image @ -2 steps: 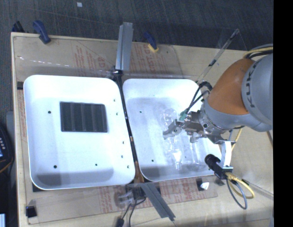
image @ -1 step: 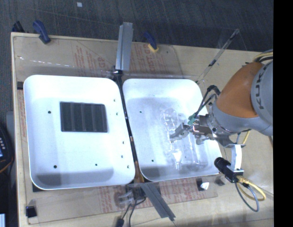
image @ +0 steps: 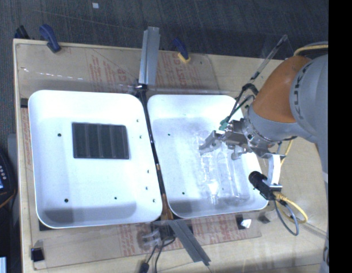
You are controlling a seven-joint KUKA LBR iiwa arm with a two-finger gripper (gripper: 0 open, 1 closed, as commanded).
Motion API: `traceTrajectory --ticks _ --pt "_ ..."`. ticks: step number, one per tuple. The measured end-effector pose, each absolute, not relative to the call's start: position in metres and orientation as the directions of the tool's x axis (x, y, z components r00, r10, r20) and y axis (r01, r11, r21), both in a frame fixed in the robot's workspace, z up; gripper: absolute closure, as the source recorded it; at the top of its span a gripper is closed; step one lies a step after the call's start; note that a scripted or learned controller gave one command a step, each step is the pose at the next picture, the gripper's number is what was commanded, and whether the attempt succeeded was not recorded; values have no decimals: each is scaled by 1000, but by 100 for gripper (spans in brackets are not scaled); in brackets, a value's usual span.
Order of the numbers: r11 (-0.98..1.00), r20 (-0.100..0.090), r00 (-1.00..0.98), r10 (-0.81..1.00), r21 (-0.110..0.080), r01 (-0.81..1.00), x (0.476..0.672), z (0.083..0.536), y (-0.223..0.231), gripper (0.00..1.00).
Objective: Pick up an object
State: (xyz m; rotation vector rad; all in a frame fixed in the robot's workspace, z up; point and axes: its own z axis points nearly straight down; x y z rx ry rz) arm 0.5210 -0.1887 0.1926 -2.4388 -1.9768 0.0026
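Note:
A dark grey ribbed rectangular block (image: 100,140) lies flat in the left bin (image: 50,198). In the right bin (image: 176,192), a clear, see-through plastic item (image: 216,178) lies right of the middle; its outline is hard to make out against the white floor. My gripper (image: 221,148) hangs over the right bin just above the far end of the clear item. Its two metal fingers (image: 206,143) stand apart, open, with nothing visibly held between them. The grey arm with its orange band (image: 281,95) reaches in from the right.
A metal bar (image: 149,56) rises at the back between the bins, and another (image: 187,243) lies at the front. Blue clamps (image: 49,38) hold the bench's back edge. Cables (image: 289,206) hang off the right bin's right side.

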Motion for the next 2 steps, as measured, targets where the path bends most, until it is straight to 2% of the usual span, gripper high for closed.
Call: traceTrajectory --ticks 1,2 --pt "-202 0 202 979 -4 979 521 202 -189 100" --pt "-246 0 246 969 0 969 510 296 -181 100"
